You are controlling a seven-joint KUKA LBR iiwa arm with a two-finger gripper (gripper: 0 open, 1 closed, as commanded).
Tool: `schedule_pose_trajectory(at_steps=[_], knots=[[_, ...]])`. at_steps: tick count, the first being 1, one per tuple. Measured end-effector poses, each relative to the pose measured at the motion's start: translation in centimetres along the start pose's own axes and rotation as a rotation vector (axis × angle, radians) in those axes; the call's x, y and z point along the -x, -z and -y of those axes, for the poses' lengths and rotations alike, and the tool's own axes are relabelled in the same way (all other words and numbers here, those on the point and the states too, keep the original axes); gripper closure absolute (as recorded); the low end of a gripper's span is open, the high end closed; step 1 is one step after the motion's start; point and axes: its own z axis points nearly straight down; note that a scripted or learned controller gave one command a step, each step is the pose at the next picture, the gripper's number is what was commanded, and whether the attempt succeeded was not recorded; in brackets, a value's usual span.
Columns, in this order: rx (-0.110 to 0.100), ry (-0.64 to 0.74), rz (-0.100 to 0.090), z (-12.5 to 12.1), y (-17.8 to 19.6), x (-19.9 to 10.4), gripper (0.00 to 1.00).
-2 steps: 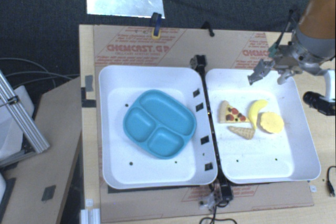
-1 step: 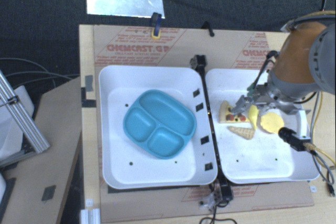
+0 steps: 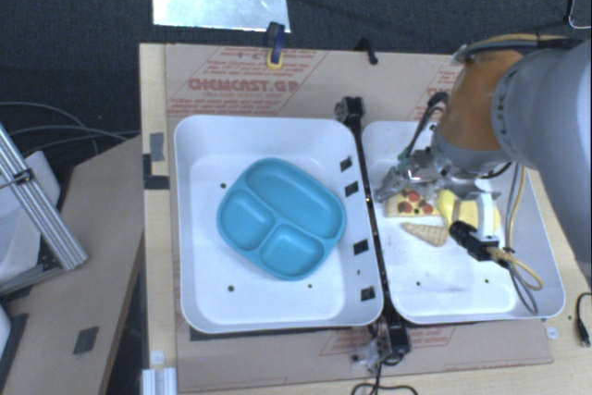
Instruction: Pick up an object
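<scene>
Two white bins (image 3: 190, 227) side by side on the counter; one blue sectioned plate (image 3: 280, 217) in the left bin; one pizza slice (image 3: 412, 205), one cone-shaped piece (image 3: 425, 234), one yellow item (image 3: 462, 210) in the right.

A sky-blue three-compartment plastic plate (image 3: 281, 217) is lying in a white shallow bin (image 3: 199, 199); a yellow block (image 3: 465, 210) and a red-dotted pizza-slice toy (image 3: 413, 204) are showing beside it.

Even overhead light, soft shadows, slightly grainy, mild blur.
</scene>
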Motion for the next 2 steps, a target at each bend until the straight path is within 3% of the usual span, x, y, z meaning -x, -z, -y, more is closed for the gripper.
schedule_pose_trajectory(at_steps=[1, 2], knots=[[-0.004, -0.014, 0.004, 8.4, 0.3, 7.0, 0.00], [0.012, 0.005, 0.000, 6.6, 10.9, -0.4, 0.00]])
